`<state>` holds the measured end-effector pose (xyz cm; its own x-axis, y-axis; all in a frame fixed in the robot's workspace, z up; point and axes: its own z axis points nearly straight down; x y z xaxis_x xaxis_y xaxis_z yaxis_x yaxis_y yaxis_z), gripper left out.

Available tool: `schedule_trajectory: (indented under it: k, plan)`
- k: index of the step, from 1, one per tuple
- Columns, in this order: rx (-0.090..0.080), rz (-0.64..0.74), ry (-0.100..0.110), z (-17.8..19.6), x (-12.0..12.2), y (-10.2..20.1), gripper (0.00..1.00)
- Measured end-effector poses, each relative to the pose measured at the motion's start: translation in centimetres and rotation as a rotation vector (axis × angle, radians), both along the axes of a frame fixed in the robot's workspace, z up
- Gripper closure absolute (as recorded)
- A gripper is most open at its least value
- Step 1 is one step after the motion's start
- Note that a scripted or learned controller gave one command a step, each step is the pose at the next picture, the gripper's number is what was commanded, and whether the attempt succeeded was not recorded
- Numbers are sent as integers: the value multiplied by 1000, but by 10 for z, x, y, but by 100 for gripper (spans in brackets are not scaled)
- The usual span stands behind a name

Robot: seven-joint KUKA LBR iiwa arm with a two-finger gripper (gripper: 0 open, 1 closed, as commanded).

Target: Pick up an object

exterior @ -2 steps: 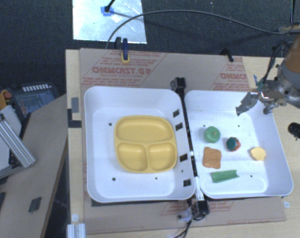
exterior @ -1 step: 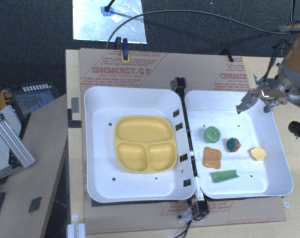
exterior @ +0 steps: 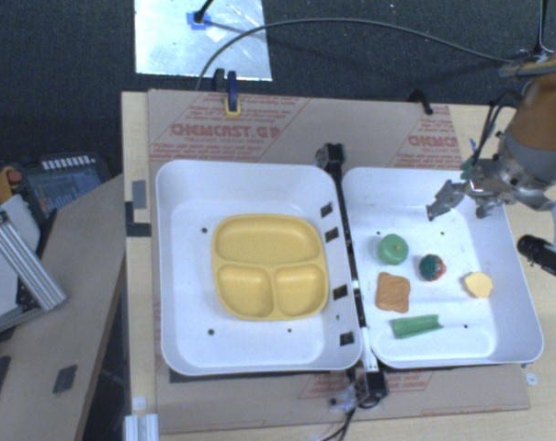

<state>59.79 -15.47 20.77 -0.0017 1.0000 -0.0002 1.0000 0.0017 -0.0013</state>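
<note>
White left bin at centre frame, holding a yellow divided tray with bare floor all round. Right bin beside it, upper half bare. Gripper at upper right, fingers apart, clamping nothing. Lower down, well apart: green bar, orange piece, green ball, yellow piece, red-green ball.

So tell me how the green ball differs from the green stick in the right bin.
Shape: the green ball is round, while the green stick is long and flat-lying, running roughly left to right.
Place: the ball sits higher in the view, above the orange waffle-like piece; the stick lies below that piece, near the right bin's front wall.
Shade: the ball looks darker than the stick.
Both are green, lie free in the right bin, and are apart from the gripper.
</note>
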Motion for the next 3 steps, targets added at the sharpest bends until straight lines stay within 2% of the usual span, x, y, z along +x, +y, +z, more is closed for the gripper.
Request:
schedule_trajectory:
  k: [1,2,3]
  plan:
    - [0,2,1,-48,9,2,0]
    - [1,-1,2,-110,6,6,0]
    - [-1,-1,-6,-95,8,5,100]
